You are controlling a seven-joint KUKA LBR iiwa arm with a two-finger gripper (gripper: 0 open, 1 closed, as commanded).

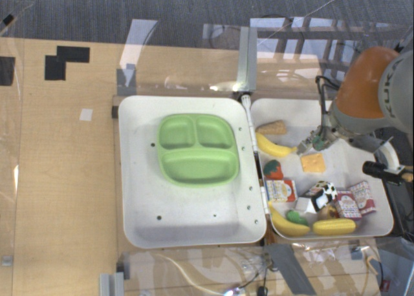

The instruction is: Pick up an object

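Two yellow toy pieces [310, 225] line the right bin's [387, 223] near rim.
Farther back, a banana [273, 147] lies just left of the gripper [315, 141], long axis slanting toward it, an orange cheese slice [313, 163] just beneath; whether the pincer is wide or narrow cannot be told. Left bin [139, 211] carries a green tray [196, 148].

Matt green plastic tray [197, 149], wood-look bench [58, 178]

Green tray [197, 148]; yellow banana [273, 147]; white bins [139, 178].
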